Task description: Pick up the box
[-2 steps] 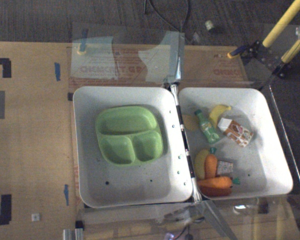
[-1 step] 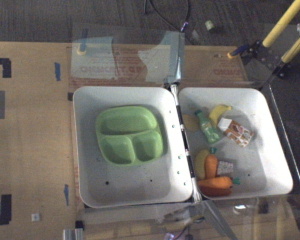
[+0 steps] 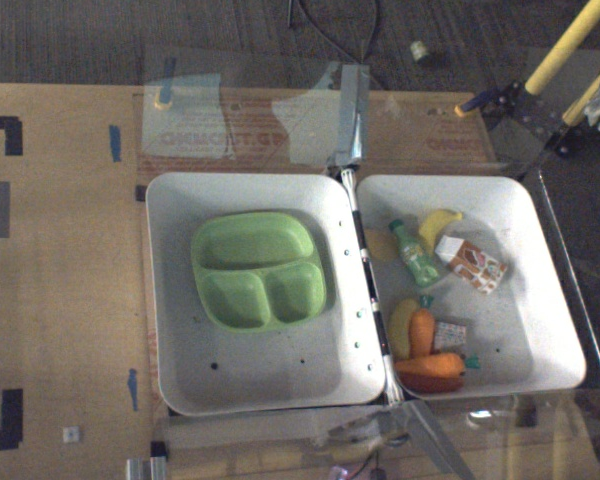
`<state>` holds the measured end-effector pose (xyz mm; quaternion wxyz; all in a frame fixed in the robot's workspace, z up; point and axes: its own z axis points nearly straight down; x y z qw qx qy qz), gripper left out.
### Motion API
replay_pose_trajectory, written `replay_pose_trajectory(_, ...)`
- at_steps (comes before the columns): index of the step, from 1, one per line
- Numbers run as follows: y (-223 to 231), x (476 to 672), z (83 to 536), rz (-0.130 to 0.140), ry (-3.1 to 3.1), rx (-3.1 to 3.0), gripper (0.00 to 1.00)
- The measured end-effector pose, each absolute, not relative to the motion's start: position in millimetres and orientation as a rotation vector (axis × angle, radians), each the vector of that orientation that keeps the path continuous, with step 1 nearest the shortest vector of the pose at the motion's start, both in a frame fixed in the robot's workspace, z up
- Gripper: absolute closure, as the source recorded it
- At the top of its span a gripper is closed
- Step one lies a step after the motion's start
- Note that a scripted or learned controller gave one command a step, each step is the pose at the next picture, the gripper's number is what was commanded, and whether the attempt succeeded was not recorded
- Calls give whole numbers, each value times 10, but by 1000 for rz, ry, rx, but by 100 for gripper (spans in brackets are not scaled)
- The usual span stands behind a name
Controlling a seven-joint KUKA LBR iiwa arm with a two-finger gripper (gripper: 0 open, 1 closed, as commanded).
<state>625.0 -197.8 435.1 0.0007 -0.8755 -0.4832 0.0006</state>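
Observation:
The box is a small orange and white carton. It lies on its side in the upper middle of the right bin. A yellow banana lies just up and left of it, and a green bottle lies to its left. The box touches neither bin wall, and bare bin floor lies to its right and below it.
The left bin holds a green divided plate. Along the right bin's left and lower side lie a yellow fruit, two carrots and a small patterned packet. A yellow pole stands at the top right.

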Motion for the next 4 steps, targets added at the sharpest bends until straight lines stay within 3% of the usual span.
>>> replay_pose_trajectory(1, -2115, 6680, 4355, -1, -1389, -2820, 100)
replay_pose_trajectory(4, -2042, 6720, 4689, -6, -1416, -2820, 100)
